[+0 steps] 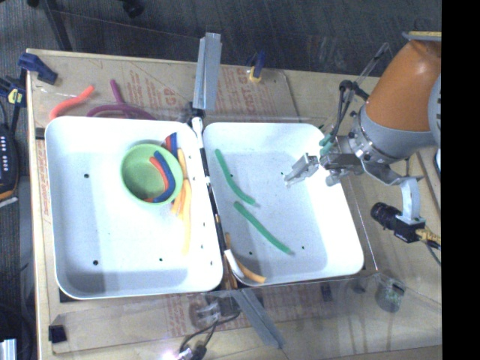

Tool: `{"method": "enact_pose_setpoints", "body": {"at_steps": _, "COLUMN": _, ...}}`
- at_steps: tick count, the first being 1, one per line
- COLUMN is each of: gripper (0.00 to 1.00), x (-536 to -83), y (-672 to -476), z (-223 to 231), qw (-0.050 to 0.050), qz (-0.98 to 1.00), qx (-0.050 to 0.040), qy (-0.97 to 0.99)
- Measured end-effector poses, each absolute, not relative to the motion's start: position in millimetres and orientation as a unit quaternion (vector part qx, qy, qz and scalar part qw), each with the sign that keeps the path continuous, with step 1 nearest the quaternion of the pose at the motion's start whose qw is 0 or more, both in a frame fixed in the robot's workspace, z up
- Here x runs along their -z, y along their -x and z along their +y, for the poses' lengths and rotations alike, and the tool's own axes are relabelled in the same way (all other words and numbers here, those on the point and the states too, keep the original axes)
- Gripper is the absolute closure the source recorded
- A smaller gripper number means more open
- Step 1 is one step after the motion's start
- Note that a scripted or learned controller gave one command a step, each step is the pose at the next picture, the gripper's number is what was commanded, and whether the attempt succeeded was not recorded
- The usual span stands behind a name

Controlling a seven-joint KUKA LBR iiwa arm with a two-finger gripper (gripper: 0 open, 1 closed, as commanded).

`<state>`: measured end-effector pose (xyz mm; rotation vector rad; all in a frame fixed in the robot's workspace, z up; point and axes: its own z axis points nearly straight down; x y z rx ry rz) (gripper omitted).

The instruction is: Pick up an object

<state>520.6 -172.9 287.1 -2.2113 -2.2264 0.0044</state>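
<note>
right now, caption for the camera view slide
Gripper hovers over the right bin near two green strips; green bowl sits in the left bin.

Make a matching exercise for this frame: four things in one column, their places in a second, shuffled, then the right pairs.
Things:
1. green bowl
2. green strips
3. gripper
4. orange strip

Places:
A. on the bench behind the left bin
B. inside the left bin
C. above the right bin, near its right side
D. lying on the right bin's floor

Pairs: 1-B, 2-D, 3-C, 4-A
</note>
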Motion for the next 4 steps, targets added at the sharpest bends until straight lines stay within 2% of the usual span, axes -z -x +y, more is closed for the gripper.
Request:
{"method": "enact_pose_setpoints", "body": {"at_steps": 1, "gripper": 0.00, "x": -190, "y": -556.8, "z": -118, "qw": 0.002, "qz": -0.701, "qx": -0.0024, "qy": 0.713}}
{"method": "enact_pose_setpoints", "body": {"at_steps": 2, "gripper": 0.00, "x": -91, "y": -561.6, "z": -124, "qw": 0.001, "qz": -0.717, "qx": -0.0014, "qy": 0.697}}
{"method": "enact_pose_setpoints", "body": {"at_steps": 3, "gripper": 1.00, "x": -101, "y": -561.0, "z": -126, "qw": 0.000, "qz": -0.719, "qx": -0.0040, "qy": 0.695}}
{"method": "enact_pose_setpoints", "body": {"at_steps": 4, "gripper": 0.00, "x": -101, "y": -561.1, "z": -126, "qw": 0.000, "qz": -0.719, "qx": -0.0039, "qy": 0.695}}
